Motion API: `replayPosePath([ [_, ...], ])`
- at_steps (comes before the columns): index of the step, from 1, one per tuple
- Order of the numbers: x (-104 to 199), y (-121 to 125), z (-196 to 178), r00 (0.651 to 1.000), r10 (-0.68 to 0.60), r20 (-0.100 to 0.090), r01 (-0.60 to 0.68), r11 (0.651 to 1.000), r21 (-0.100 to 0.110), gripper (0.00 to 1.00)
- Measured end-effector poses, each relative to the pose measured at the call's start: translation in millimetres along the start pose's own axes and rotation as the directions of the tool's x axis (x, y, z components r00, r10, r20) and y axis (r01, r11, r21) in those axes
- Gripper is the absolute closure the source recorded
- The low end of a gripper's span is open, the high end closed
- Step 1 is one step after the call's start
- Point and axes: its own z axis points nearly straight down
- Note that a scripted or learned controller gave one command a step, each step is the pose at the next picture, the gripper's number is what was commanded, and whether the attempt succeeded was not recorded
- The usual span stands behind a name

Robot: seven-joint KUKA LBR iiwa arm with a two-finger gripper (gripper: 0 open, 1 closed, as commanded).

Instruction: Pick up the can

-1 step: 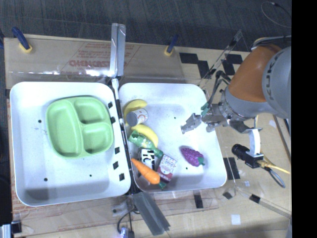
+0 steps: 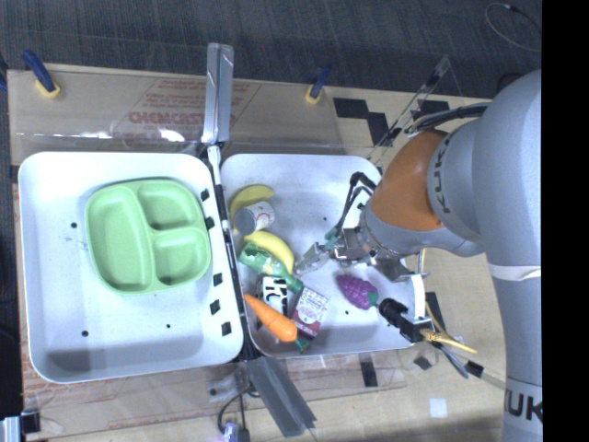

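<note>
The can (image 2: pixel 257 217) is small and silver with a reddish end. It lies on its side in the right bin (image 2: pixel 304 173), near that bin's left wall and just below a yellow banana (image 2: pixel 250 196). My gripper (image 2: pixel 319 253) hangs low over the middle of the right bin, to the right of and slightly below the can, apart from it. A second banana (image 2: pixel 271 247) lies between the gripper and the can. Nothing shows held in the gripper.
In the right bin there are also a green packet (image 2: pixel 260 263), a black-and-white container (image 2: pixel 273 290), a carrot (image 2: pixel 272 319), a red-patterned pouch (image 2: pixel 310 309) and purple grapes (image 2: pixel 357 291). The left bin (image 2: pixel 46 247) holds a green divided plate (image 2: pixel 150 233). A metal divider (image 2: pixel 218 90) stands between the bins.
</note>
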Motion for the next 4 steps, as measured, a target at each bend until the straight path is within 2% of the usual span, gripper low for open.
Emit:
replayPosePath([
  [1,-31.3,0.9,-110.1,1.000,-0.022,0.001,0.022,1.000,-0.003,0.00],
  [2,-6.2,18.4,-10.5,0.996,-0.092,-0.001,0.092,0.996,0.001,0.00],
  [3,-33.1,75.1,-1.4,1.000,0.001,0.001,-0.001,1.000,-0.002,0.00],
  [4,17.3,27.9,-0.8,1.000,-0.026,0.000,0.026,1.000,0.000,0.00],
])
